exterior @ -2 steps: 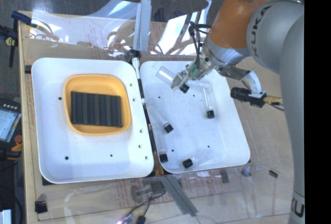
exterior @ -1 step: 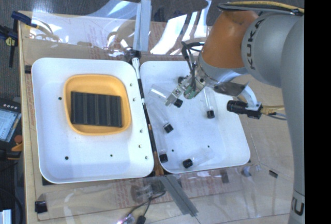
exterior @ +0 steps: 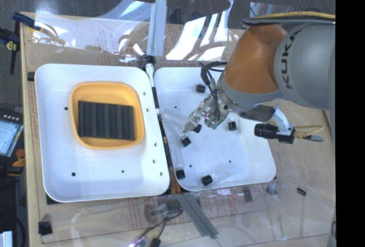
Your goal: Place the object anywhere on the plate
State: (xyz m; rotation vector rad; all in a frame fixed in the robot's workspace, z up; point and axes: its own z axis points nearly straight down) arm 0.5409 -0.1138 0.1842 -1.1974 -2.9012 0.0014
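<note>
Orange wrist (exterior: pixel 254 66) hides pt of right bin (exterior: pixel 251 169); fingers (exterior: pixel 193 125) blurry, open/shut state can't tell.

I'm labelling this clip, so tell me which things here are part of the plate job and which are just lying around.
Part of the job:
- yellow plate with a dark ribbed insert, in the left bin
- tool, over the right bin
- small black objects scattered in the right bin

Lying about:
- clear plastic sheeting behind the bins
- handheld device at the left edge

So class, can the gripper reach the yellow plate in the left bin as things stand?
Probably yes: the gripper hangs over the right bin, and nothing stands between it and the yellow plate.
</note>
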